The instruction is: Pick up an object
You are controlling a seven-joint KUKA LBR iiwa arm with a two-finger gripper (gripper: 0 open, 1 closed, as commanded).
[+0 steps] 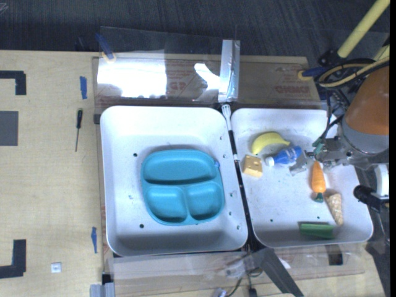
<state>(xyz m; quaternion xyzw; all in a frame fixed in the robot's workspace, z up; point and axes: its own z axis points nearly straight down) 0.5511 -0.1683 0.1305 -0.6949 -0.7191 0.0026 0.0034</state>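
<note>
1. Camera view: A grey KUKA arm with an orange band reaches in from the right over the right-hand shallow white bin [365, 228], its end effector [318, 154] low above the bin floor, near the top of an orange plastic carrot [318, 178].

2. Camera view: The carrot lies just below the end effector in the picture, its long axis running roughly up and down the frame, green stub toward the bottom. Whether the tool touches the carrot cannot be made out.

3. Camera view: Just left of the end effector lies a small clear bottle with a blue label [284, 157], its long axis across the frame; beyond it sit a yellow plastic banana [270, 143] and a tan block [252, 166].

4. Camera view: A beige cone-shaped piece [335, 206] lies just below and right of the carrot, a flat green bar [317, 229] near the bin's lower wall.

5. Camera view: How the end effector stands cannot be told here; nothing is seen clamped in it.

6. Camera view: A turquoise three-compartment plastic tray [182, 185] rests in the left-hand white bin [117, 141] on the worktop, well apart from the arm.

7. Judgement: the carrot looks the nearest candidate, calling for a short move down the frame and a grip across its narrow width.
</note>
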